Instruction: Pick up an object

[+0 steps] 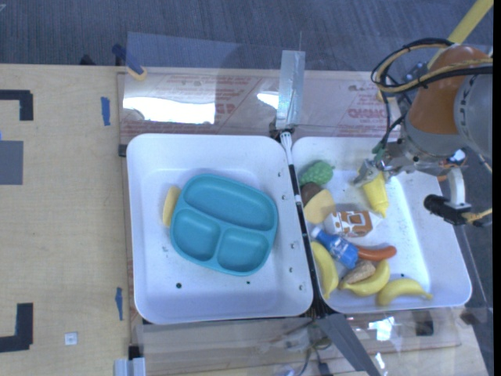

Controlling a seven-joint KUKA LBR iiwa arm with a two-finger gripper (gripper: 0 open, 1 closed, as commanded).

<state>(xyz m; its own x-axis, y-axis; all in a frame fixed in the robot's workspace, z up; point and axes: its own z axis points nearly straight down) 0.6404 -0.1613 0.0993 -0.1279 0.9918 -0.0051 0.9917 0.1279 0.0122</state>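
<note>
My gripper (376, 169) hangs over the back of the right bin (448, 282), under the arm's orange band. A small yellow fruit-shaped piece (376, 197) lies or hangs directly below its tip and touches it in this view. Whether it is gripped is unclear. Toy food is piled in the bin to the left and in front: a green piece (317, 171), a tan-yellow piece (317, 207), a white and orange carton (353, 223), a blue bottle (340, 249), a red-orange sausage (376, 251) and bananas (402, 291).
The left bin (149, 288) holds a teal divided tray (223, 224) with a yellow slice (170, 206) at the tray's left edge. A ridge (296, 210) separates the two bins. A clear panel (235, 92) stands behind them. Black and yellow cables (407, 65) loop above the arm.
</note>
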